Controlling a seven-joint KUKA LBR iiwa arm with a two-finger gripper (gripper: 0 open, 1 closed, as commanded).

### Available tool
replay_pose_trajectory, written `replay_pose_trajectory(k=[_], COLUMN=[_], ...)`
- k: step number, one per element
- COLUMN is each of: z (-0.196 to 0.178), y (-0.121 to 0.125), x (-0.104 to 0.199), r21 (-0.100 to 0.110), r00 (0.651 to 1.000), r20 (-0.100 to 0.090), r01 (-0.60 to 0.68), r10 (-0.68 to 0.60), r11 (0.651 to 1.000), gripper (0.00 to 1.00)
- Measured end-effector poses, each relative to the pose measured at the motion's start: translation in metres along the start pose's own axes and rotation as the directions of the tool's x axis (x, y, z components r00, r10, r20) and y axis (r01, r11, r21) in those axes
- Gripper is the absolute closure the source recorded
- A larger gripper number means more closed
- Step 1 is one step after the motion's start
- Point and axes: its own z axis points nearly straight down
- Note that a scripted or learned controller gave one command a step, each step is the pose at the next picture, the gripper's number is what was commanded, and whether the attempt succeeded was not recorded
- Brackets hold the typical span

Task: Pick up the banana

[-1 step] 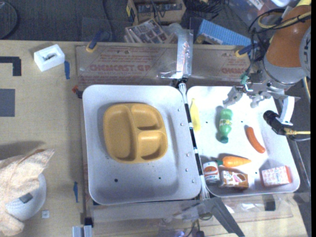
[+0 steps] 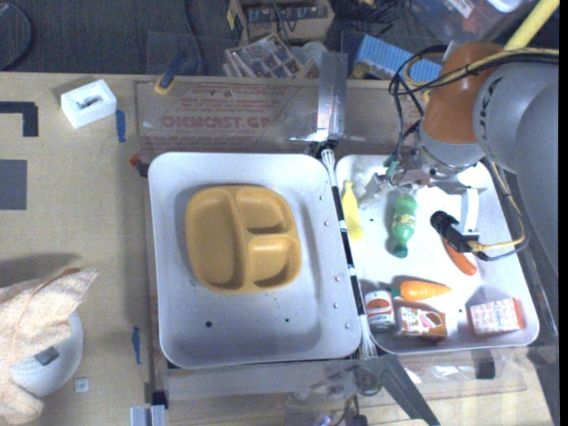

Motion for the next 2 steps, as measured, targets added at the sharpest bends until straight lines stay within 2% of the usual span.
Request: replay_pose_trajectory(k=[1,2], z=[0.008,0.007], y=[0.007,-0.046], x=[0.002,0.011], r21=[0.002,-0.003], r00=[0.986,0.971], r20=[0.002,0.000], r01=[0.168,0.238], r10=[-0.168,-0.238], r11=[0.986,0.971], gripper=[0.00,0.00])
